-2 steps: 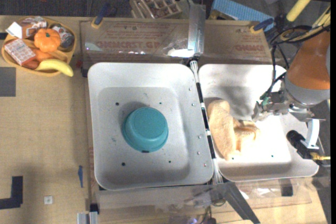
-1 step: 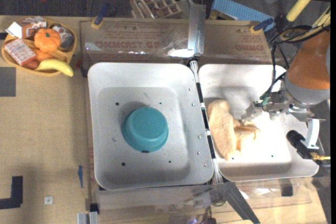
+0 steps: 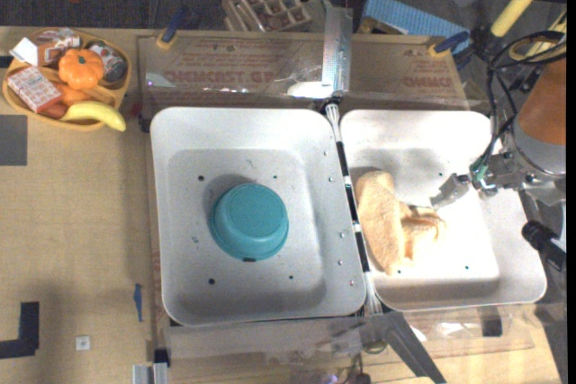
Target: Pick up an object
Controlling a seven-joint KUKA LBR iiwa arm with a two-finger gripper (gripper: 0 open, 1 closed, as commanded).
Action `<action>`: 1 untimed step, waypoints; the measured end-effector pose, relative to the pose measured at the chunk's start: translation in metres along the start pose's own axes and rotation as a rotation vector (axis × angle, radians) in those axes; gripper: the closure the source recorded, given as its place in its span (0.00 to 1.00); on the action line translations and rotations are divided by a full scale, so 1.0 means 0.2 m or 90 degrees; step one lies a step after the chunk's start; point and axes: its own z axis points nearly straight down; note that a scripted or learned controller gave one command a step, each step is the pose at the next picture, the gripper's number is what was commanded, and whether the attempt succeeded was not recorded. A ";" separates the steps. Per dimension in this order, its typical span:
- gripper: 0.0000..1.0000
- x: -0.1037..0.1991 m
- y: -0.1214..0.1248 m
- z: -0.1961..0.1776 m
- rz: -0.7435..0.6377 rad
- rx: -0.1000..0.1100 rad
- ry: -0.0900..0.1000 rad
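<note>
While the gripper [image 3: 447, 191], its state impossible to tell, hangs over the right bin [image 3: 468, 279], a tan bread-like object [image 3: 381, 220] lies below; a teal bowl [image 3: 250, 220] sits in the left bin [image 3: 180, 283].

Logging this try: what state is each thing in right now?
Teal bowl: upside down, in the left bin.
Tan bread-like item: lying flat in the right bin, at its left wall.
Gripper: low in the right bin, beside the tan item.
Banana: lying on the snack plate.
</note>
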 end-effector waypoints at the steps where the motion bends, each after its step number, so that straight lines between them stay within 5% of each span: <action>1: 0.00 0.26 0.03 0.46 -0.004 -0.004 -0.001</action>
